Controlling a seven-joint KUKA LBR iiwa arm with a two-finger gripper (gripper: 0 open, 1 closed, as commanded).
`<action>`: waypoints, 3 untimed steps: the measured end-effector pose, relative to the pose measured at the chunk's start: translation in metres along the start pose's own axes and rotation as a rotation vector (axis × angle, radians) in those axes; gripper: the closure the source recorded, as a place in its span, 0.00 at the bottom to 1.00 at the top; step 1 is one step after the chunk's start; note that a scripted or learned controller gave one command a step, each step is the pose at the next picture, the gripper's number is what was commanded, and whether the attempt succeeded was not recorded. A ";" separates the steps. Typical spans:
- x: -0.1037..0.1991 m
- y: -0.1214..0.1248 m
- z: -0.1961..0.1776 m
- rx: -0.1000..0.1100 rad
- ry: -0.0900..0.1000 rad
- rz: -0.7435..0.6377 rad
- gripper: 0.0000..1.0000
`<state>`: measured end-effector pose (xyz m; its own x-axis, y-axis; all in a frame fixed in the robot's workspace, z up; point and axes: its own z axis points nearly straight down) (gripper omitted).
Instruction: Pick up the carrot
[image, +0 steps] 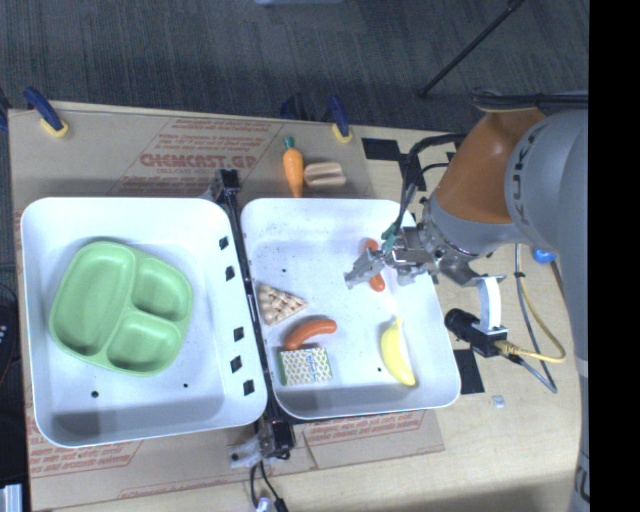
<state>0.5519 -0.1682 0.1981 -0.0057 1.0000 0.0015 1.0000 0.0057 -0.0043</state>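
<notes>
The gripper (372, 268) is hovering over the right bin (300, 225), partly hiding a small orange-red item (376, 281); finger state indiscernible.

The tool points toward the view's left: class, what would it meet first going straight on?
Probably bare floor of the right bin, then its left wall; the tool seems to pass above the pizza slice, though depth is unclear.
</notes>
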 end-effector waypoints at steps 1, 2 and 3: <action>-0.044 -0.071 0.094 -0.011 -0.006 -0.170 0.00; 0.065 -0.033 0.047 -0.001 0.000 -0.114 0.00; 0.010 -0.001 0.020 -0.002 -0.003 -0.459 0.00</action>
<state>0.5506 -0.1585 0.1778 -0.4479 0.8941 -0.0001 0.8941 0.4479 -0.0016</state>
